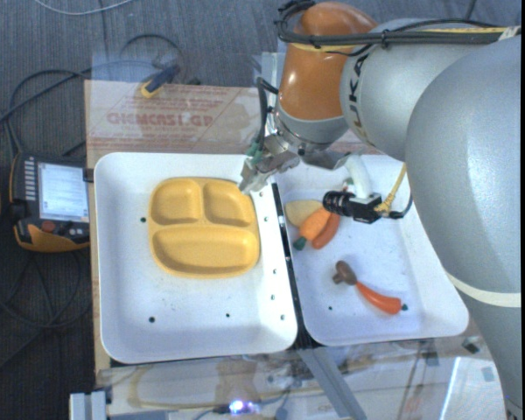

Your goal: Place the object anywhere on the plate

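Handheld control pendant (51, 201) lies left of bins on grey carpet, screen lit. Cardboard sheet (171, 116) with red print sits behind left bin. Loose cables (87, 7) across floor.

Dark grey ribbed carpet floor (114, 33) surrounds the bench on its far and left sides. A thin pale cable (96, 7) curls across the carpet near the far edge, and black cables (17, 103) loop at the left. An orange-cased handheld control pendant with a lit screen (57, 201) lies on the carpet just beside the bench's left edge. A brown cardboard sheet with faded red print (171, 121) covers the bench's far-left part. Lighting is even and diffuse.
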### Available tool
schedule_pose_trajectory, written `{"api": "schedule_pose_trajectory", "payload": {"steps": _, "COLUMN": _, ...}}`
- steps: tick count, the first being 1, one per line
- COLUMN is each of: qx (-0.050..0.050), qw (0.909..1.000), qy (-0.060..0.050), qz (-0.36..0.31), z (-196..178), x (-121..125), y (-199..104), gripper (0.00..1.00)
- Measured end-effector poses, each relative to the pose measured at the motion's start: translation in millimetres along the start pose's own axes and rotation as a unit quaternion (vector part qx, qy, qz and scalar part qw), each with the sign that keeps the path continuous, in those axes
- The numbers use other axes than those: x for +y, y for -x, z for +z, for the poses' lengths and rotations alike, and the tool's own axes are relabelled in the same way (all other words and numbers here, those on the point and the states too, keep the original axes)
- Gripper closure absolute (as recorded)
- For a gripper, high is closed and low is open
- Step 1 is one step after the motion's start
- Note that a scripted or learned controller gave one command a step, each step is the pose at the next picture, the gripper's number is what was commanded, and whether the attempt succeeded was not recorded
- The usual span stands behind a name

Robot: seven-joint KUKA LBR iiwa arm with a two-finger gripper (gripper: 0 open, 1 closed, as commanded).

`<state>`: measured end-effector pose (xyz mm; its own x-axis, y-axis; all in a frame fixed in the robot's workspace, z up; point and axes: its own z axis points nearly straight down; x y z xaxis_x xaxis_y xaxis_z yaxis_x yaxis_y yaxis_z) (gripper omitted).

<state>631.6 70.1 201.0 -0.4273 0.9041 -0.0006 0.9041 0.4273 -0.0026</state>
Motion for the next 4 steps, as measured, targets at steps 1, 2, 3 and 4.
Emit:
{"api": "schedule_pose_trajectory", "payload": {"steps": 1, "qx": 0.0, "qw": 0.9775, "qy": 0.001, "qz": -0.211, "z": 18, "x": -81, "y": 40, "gripper": 1.0}}
{"api": "schedule_pose_trajectory", "payload": {"steps": 2, "qx": 0.0, "qw": 0.9479, "qy": 0.002, "qz": -0.319, "z": 18, "x": -44, "y": -2, "gripper": 1.0}}
{"api": "schedule_pose_trajectory", "payload": {"steps": 3, "qx": 0.0, "qw": 0.9222, "qy": 0.002, "qz": -0.387, "z": 13, "x": -10, "y": -49, "gripper": 1.0}}
{"api": "schedule_pose_trajectory", "payload": {"steps": 4, "qx": 0.001, "qw": 0.9404, "qy": 0.001, "qz": -0.34, "z": 45, "x": 29, "y": -114, "gripper": 1.0}}
